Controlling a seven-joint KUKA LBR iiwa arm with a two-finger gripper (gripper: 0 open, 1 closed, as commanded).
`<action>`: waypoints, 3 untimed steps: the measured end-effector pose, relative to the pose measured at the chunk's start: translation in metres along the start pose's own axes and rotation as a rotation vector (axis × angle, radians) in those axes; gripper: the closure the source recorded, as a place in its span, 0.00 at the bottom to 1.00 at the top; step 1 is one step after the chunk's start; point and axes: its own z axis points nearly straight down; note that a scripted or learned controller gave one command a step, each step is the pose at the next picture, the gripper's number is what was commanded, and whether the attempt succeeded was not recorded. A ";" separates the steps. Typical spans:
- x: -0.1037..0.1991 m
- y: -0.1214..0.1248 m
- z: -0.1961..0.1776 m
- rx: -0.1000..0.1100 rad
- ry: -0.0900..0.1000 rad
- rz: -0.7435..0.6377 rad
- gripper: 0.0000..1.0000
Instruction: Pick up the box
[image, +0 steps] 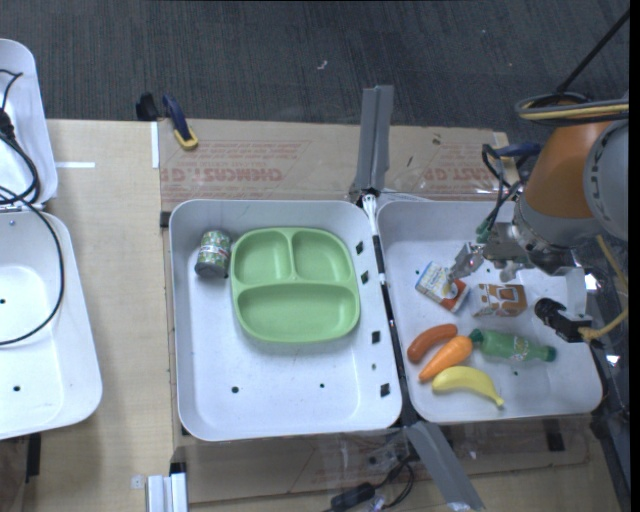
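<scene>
Camera view: the gripper (466, 262) was seen just above the box (440, 283), near the right bin (400, 330)'s far edge. Jaw state couldn't be told.

The arm (585, 170) is cut off by the right edge of the view. The gripper (466, 262), above the right bin (400, 300), is too small and blurred for its finger positions to be read. The box (440, 283) is partly covered by the gripper, and its print is illegible. The label on the can (212, 253), in the left bin's (185, 330) far left corner, is also too small to read.
</scene>
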 end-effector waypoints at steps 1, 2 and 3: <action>0.044 -0.012 0.014 -0.008 -0.001 -0.004 0.00; 0.081 -0.040 -0.081 0.001 0.000 -0.199 0.00; 0.079 -0.026 -0.121 0.000 -0.001 -0.418 0.00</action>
